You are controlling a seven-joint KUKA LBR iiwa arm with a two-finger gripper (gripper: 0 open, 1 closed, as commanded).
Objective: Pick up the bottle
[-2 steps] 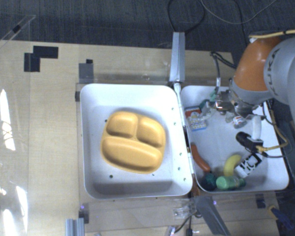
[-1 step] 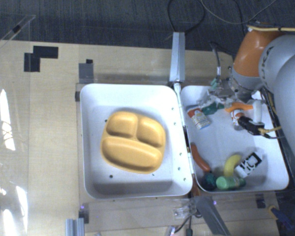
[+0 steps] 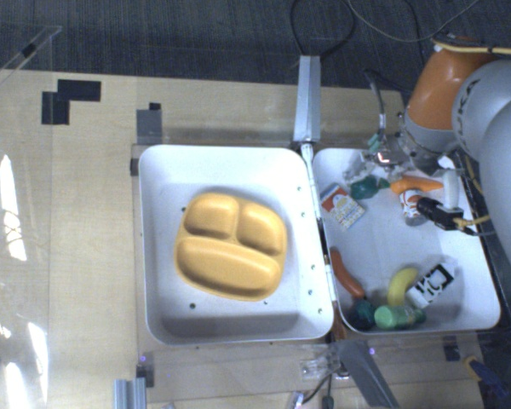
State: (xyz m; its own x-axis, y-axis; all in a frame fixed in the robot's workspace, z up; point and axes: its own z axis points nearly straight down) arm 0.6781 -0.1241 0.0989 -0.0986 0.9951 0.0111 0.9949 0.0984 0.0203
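Bins of shallow white plastic sit side by side on a pale wooden bench. The left bin fills the middle of the frame and holds one thing, a yellow moulded tray with three rounded compartments, lying flat near its centre.

The right bin is crowded. The bottle, small and black and white, lies tilted in the lower right part of this bin, just beside a yellow banana on its left. Below the two, along the bin's lower wall, lie a green rounded thing and a darker green ball, touching each other. A red sausage lies at a slant along the bin's left wall, its lower end near the dark ball. Higher up, a small red-and-white card lies near the left wall, with a teal thing just above and right of it and an orange thing further right.

The grey arm reaches in from the upper right corner, its orange band above the wrist. The gripper hangs over the upper edge of the right bin, close to the teal thing and well apart from the bottle. Whether it is released or clenched cannot be told from this angle, and nothing can be seen held in it.
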